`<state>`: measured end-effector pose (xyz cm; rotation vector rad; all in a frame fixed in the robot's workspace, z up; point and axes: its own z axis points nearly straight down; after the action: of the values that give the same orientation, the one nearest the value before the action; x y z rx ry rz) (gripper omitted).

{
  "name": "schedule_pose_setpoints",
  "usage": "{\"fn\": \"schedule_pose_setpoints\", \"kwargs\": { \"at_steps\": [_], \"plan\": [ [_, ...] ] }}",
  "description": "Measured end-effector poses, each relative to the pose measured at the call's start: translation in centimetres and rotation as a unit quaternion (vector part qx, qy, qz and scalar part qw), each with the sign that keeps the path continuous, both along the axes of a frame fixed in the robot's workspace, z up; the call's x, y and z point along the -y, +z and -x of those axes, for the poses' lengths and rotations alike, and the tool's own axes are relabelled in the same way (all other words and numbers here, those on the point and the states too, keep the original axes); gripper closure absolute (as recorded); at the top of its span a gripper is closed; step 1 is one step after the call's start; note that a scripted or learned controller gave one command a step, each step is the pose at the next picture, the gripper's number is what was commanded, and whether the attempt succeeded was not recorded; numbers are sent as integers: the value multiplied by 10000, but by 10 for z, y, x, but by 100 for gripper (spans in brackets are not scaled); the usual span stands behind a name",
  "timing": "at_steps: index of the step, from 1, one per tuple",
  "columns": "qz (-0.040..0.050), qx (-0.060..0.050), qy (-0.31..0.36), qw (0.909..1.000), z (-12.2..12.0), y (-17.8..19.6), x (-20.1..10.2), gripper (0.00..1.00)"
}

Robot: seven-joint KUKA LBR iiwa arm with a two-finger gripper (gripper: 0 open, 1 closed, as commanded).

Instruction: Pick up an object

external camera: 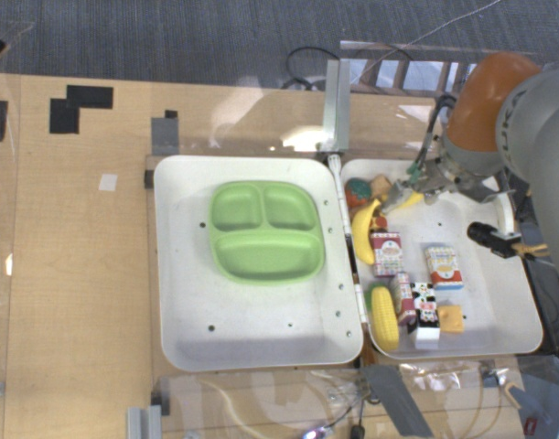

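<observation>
i am hovering my fingers (409,188) over the right shallow white bin's (499,337) far edge, beside the curved yellow banana (362,231); i cannot tell how open they are.

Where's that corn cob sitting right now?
The corn cob lies in the right bin, at its near-left corner, just below the banana and beside small cartons.

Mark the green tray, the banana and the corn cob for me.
green tray (261,252): camera view, bare floor of its large front compartment.
banana (361,233): camera view, middle of its curved body.
corn cob (384,316): camera view, middle of the cob.
</observation>
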<state>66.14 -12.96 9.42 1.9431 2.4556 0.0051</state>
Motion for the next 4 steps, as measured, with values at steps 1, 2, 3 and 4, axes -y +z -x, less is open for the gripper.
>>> {"fn": "schedule_pose_setpoints", "kwargs": {
  "at_steps": [1,2,3,4],
  "plan": [
    [24,-89,-46,9999,-6,-1,-28,0],
    [20,-80,-31,10000,-7,9,-29,100],
    [20,-71,-27,10000,-7,10,-30,0],
    [-10,117,-566,9983,71,4,-33,0]
  ]
}}
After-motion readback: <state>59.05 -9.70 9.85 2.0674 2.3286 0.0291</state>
